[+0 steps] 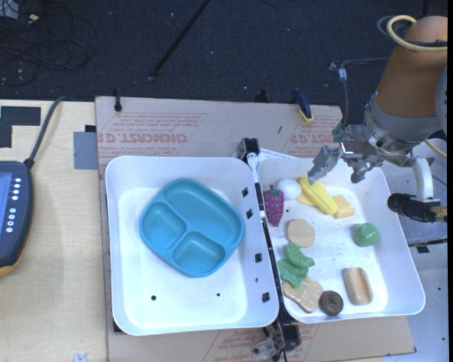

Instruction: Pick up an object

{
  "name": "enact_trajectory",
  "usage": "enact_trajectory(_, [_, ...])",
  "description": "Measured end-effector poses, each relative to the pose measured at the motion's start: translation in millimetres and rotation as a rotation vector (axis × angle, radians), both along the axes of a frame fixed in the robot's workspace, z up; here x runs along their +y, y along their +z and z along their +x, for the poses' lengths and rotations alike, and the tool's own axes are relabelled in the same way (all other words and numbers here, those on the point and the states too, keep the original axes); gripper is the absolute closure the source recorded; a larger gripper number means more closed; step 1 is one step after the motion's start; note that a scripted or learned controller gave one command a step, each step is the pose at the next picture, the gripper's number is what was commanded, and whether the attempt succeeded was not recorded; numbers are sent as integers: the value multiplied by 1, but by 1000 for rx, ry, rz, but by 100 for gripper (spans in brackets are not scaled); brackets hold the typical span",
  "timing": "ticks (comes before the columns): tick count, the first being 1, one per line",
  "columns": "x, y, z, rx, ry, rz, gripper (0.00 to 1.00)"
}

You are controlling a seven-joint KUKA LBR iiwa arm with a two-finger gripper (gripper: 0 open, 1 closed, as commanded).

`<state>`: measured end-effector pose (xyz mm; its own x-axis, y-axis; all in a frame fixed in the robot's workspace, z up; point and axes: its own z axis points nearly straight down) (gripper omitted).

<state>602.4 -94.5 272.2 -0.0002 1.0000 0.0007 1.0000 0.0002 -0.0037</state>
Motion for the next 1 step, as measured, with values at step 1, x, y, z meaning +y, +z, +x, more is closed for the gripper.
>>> enact_trajectory(1, [-56, -96, 17, 7, -4, 0, 0])
